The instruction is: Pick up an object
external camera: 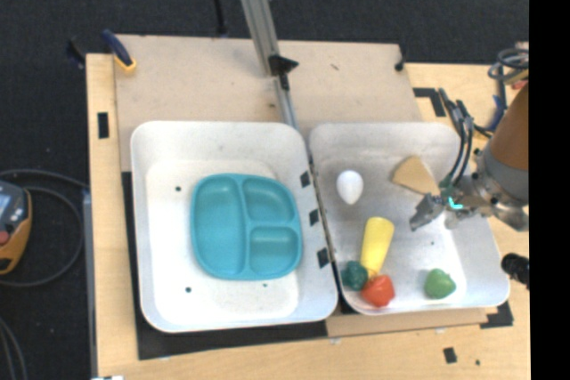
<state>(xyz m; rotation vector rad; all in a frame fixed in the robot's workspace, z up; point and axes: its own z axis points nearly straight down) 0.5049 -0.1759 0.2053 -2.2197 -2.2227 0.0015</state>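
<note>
Beside the left bin (142,191), which bears a blue tray (245,225), the right bin (374,138) is seen with the gripper (430,211) spread open, nothing grasped. Nearest it, the yellow block (376,243) is judged light, stiff, slippery; its long sides should be taken.

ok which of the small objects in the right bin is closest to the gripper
The tan wedge-shaped piece, at the bin's far side just up-left of the gripper. The yellow piece, white egg and green ball all lie farther away.
</note>
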